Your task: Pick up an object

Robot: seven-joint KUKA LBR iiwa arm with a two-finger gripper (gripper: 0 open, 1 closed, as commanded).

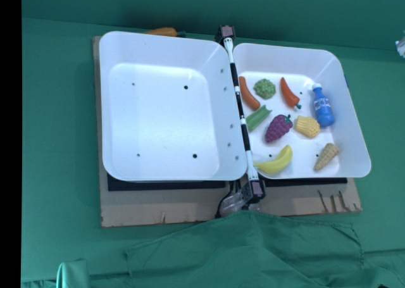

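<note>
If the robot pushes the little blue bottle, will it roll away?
Probably, a bit. The blue bottle lies on its side in the right bin, and its body looks round, so a sideways nudge could roll it. It seems a small toy, likely light. The corn beside it might stop it.

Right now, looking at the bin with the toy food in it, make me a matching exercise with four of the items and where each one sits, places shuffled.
Things:
1. blue bottle
2. banana
3. broccoli
4. ice cream cone

Places in the right bin:
A. near edge, close to the divider
B. far side, between the sausage and the red pepper
C. near right corner
D. right side, just beyond the corn

Pairs: 1-D, 2-A, 3-B, 4-C
</note>
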